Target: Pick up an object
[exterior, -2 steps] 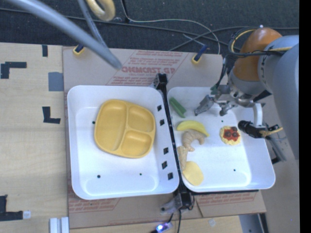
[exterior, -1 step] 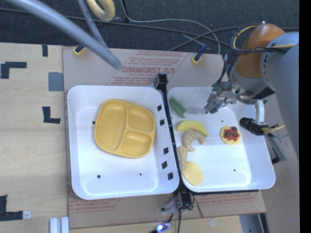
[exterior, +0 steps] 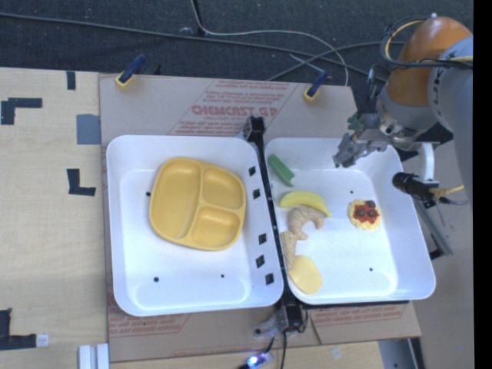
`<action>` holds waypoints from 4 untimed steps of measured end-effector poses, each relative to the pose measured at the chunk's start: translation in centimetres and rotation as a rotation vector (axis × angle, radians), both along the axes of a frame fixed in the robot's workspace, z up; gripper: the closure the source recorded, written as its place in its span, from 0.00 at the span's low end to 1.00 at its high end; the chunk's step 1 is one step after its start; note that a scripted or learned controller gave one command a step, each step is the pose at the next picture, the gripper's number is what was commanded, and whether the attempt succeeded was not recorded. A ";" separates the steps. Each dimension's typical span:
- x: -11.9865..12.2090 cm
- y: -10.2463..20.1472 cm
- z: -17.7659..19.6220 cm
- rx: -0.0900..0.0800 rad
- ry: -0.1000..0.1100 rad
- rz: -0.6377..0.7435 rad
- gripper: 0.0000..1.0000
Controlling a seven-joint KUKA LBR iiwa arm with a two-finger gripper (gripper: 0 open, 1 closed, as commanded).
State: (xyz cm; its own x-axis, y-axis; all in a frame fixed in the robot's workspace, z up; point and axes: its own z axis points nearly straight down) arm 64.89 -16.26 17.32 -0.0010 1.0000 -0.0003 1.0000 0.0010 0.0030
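Desk with two bins: end effector, finger state unclear, over right bin's far edge; banana near, tart beyond.

The grey arm reaches in from the right side of the camera view, its orange band sitting high near the upper right corner. Below the band the wrist bends down and to the left, ending in the two-finger gripper, which points downward and leftward at a slant. The gripper hangs at the upper part of the view's right half, with nothing visible between its dark tips.
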 end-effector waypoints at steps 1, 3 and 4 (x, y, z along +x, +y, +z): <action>0.1 0.1 5.3 0.000 -0.002 0.001 1.00; -3.4 10.5 5.3 0.002 0.006 0.005 1.00; -4.9 15.4 4.2 0.001 0.007 0.004 1.00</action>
